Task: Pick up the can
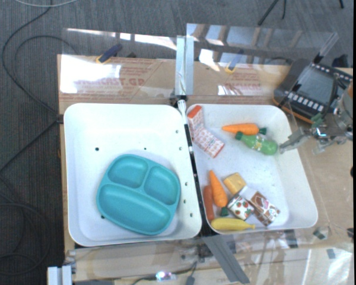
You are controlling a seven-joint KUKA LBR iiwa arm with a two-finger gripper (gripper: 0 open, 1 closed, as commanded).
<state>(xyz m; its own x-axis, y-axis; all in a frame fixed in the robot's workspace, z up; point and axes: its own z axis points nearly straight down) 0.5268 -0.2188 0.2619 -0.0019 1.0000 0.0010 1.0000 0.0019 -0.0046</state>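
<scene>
two white bins sit side by side on the table. the left bin holds a teal tray; the right bin holds cartons, carrots, a green bottle. no can can be made out. jaws at right edge, state unclear.

High fixed camera, slanting down over both bins
</scene>
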